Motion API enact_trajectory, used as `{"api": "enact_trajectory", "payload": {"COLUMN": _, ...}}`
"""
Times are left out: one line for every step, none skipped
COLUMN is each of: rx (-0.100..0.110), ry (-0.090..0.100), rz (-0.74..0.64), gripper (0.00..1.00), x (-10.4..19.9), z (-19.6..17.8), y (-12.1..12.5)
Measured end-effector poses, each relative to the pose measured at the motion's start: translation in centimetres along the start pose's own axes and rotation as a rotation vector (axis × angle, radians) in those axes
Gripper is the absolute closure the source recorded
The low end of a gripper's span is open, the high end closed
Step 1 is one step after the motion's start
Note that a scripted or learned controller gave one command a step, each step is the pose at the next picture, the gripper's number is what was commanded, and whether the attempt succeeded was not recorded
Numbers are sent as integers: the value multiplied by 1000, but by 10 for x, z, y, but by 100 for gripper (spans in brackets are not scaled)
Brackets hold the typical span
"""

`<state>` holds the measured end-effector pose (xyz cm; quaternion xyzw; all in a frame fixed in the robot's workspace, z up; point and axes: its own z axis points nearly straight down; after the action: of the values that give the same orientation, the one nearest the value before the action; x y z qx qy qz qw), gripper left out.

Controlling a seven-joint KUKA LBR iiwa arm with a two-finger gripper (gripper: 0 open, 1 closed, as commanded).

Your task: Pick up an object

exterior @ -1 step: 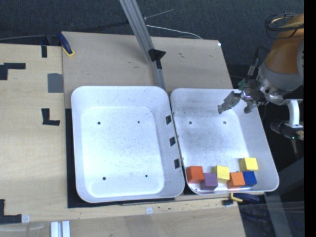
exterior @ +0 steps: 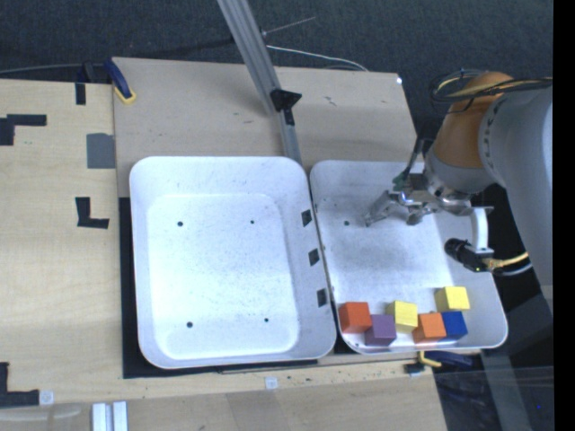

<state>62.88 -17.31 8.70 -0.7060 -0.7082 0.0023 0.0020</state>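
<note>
Several small blocks lie along the near edge of the right bin (exterior: 382,263): an orange block (exterior: 355,315), a purple block (exterior: 383,329), a yellow block (exterior: 405,314), a second orange block (exterior: 431,327), a blue block (exterior: 455,325) and another yellow block (exterior: 453,297). My gripper (exterior: 392,215) hangs over the far part of the right bin, well away from the blocks. Its fingers are spread and open, with nothing between them.
The left bin (exterior: 216,259) sits beside the right one, with a raised rim between them. A slanted metal bar (exterior: 256,52) rises from the far side of the bench. Black cables (exterior: 472,257) trail off the arm at the right bin's right edge.
</note>
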Motion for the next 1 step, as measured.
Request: {"api": "enact_trajectory", "payload": {"rx": -10, "ry": -1, "rz": 3, "gripper": 0, "x": 15, "z": -115, "y": -74}}
